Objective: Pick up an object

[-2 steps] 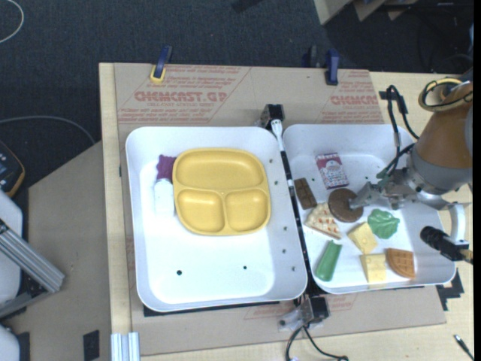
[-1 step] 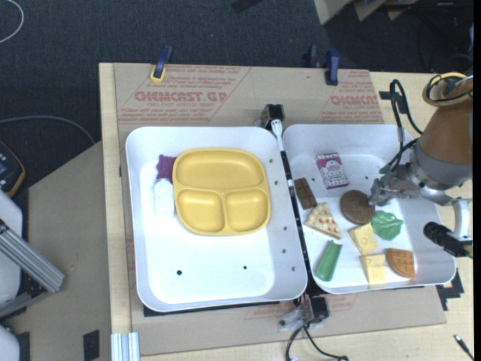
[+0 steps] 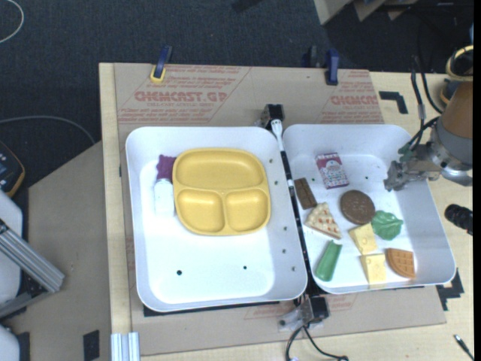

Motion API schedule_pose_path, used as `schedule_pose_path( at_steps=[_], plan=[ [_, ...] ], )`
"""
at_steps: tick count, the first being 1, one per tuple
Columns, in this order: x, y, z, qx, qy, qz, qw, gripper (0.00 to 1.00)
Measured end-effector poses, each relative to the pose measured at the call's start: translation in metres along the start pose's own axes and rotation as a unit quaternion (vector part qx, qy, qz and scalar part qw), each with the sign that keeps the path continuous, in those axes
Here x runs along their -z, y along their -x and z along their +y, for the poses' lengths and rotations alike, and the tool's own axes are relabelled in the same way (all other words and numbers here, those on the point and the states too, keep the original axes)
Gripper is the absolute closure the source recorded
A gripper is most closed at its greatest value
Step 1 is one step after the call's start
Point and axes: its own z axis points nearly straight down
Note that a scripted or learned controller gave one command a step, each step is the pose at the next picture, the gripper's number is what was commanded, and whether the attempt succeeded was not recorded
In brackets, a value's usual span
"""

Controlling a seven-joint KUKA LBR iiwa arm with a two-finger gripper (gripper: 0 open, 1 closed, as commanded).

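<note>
Cardboard-covered bench (image 3: pixel 225 89) is carrying two shallow white bins side by side, with dark floor around it. Left bin (image 3: pixel 218 284) is holding a yellow divided tray (image 3: pixel 221 189), with a purple-and-white item (image 3: pixel 163 180) lying just beside the tray's left edge. Right bin (image 3: pixel 421 224) is holding the pickable clutter: a small pink-red carton (image 3: pixel 331 170), a brown bar (image 3: pixel 304 192), a round brown cookie (image 3: pixel 357 207), a pizza slice (image 3: pixel 325 221), a green leafy piece (image 3: pixel 387 224), two yellow cheese blocks (image 3: pixel 368 253), a waffle (image 3: pixel 400 262) and a green cylinder (image 3: pixel 328 262).

Arm is reaching in from the right; gripper (image 3: pixel 406 173) is sitting over the right bin's right-hand side, near its rim, with bare bin floor beneath it. Cannot tell how the gripper is set; nothing is visibly held.

No target is engaged yet. Nearest candidates are looking like the green leafy piece and the cookie, both apart from the gripper, down and to the left.

Risks being noted:
- Descending from the present spot is likely meaning a close on bare bin floor, or a clip against the right wall.
- Cookie, leafy piece, cheese and pizza slice are crowding each other; a grasp there may be nudging neighbours or catching two.
- Flat items (cookie, waffle, pizza slice) are offering little edge, so slipping out is probable.
- Carton is standing more isolated and is looking like the safer pick.
</note>
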Motion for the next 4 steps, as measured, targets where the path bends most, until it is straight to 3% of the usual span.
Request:
schedule_pose_path(
  at_steps=[1,2,4],
  plan=[
    [0.062,0.008,0.005,0.000,0.002,-0.001,1.0000,1.00],
    [0.065,0.008,0.006,0.000,-0.001,0.000,1.0000,1.00],
    [0.066,-0.114,-0.014,0.003,-0.004,0.003,1.0000,1.00]
  ],
)
